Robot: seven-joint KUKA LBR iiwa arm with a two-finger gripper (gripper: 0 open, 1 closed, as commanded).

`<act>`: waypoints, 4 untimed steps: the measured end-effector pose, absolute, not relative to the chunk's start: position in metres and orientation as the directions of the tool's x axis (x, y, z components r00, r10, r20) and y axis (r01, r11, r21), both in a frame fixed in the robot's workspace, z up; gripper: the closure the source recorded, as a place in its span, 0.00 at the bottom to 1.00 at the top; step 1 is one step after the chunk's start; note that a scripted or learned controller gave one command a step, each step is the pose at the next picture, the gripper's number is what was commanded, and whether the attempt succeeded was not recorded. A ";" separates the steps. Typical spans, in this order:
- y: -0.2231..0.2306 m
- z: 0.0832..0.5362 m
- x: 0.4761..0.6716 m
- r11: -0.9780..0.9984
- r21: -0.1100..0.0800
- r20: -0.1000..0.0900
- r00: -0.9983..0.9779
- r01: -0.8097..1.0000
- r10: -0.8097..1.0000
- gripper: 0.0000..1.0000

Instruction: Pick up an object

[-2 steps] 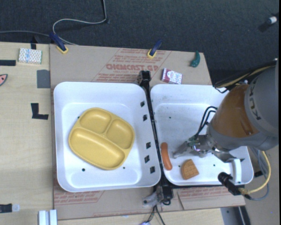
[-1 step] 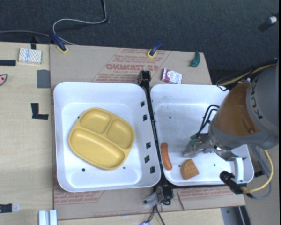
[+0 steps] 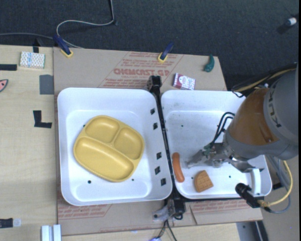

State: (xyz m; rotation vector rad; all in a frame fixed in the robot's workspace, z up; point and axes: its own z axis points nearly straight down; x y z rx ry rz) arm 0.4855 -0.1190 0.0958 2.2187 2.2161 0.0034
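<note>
An orange sausage (image 3: 177,167) lies along the left wall of the right bin (image 3: 190,107), near its front. Just right of it, a brown wedge of toast (image 3: 202,181) rests on the bin floor by the front wall. My gripper (image 3: 194,159) reaches in from the right, low over the bin floor, with its tip just right of the sausage and just above the toast. Nothing shows held at its tip. The grey arm with its orange band (image 3: 251,122) covers the right part of this bin.
A yellow divided plate (image 3: 108,147) fills the middle of the left bin (image 3: 70,185). A black divider (image 3: 159,134) runs between the bins. On the cardboard behind lie a small red packet (image 3: 183,81) and yellow clips (image 3: 165,54).
</note>
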 end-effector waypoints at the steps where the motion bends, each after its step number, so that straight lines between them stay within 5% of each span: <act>1: -0.097 0.086 0.485 -0.003 0.005 -0.006 0.003 1.000 1.000 0.00; 2: -0.096 0.096 0.485 -0.003 0.005 -0.005 0.003 1.000 1.000 1.00; 3: -0.096 0.096 0.485 -0.003 0.005 -0.004 0.003 1.000 1.000 0.00; 4: -0.095 0.105 0.485 -0.002 0.004 -0.003 0.002 1.000 1.000 1.00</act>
